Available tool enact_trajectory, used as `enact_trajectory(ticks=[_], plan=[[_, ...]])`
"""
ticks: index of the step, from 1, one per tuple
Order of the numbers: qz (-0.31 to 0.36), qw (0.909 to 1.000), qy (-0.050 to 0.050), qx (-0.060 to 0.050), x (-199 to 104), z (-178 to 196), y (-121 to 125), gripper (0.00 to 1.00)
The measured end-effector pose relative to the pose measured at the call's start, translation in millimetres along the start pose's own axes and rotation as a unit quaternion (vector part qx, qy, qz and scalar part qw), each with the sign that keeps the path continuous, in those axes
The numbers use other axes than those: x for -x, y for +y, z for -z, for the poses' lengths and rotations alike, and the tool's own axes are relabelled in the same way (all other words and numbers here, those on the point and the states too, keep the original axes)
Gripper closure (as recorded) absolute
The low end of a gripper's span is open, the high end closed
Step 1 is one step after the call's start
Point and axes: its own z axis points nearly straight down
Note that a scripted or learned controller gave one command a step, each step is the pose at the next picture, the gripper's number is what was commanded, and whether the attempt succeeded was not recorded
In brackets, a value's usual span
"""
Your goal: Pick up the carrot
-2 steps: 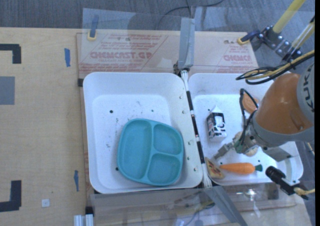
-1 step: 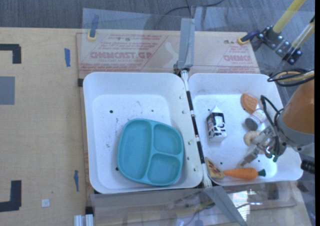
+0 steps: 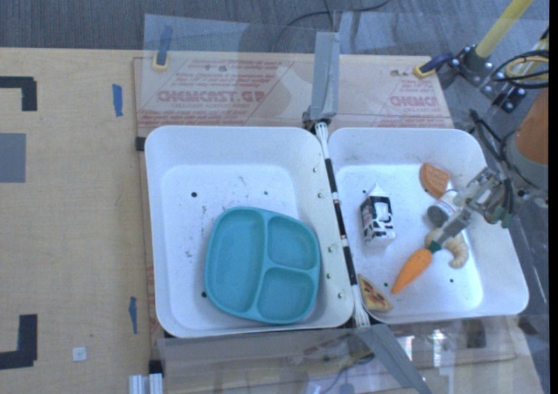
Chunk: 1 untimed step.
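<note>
The carrot [image 3: 411, 270] is orange with a green top. It lies at a slant on the floor of the right bin [image 3: 497, 296], with its green end pointing up and right. My gripper [image 3: 445, 230] reaches in from the right and hangs low, just above and to the right of the carrot's green end. Nothing shows that it is gripping the carrot, which rests on the bin floor.
In the right bin there is also a small black-and-white carton [image 3: 377, 218], an orange bread-like piece [image 3: 434, 179], a cream curved piece [image 3: 456, 251] next to the carrot's top, and a tan slice [image 3: 375, 295] at the front left corner. A teal divided plate [image 3: 263, 263] lies in the left bin [image 3: 174, 166].
</note>
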Motion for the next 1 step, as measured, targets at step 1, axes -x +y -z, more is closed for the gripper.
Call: enact_trajectory(ticks=[1], plan=[[0.149,0.9889,-0.002,0.001,-35.8,-87.4,25.0,0.00]])
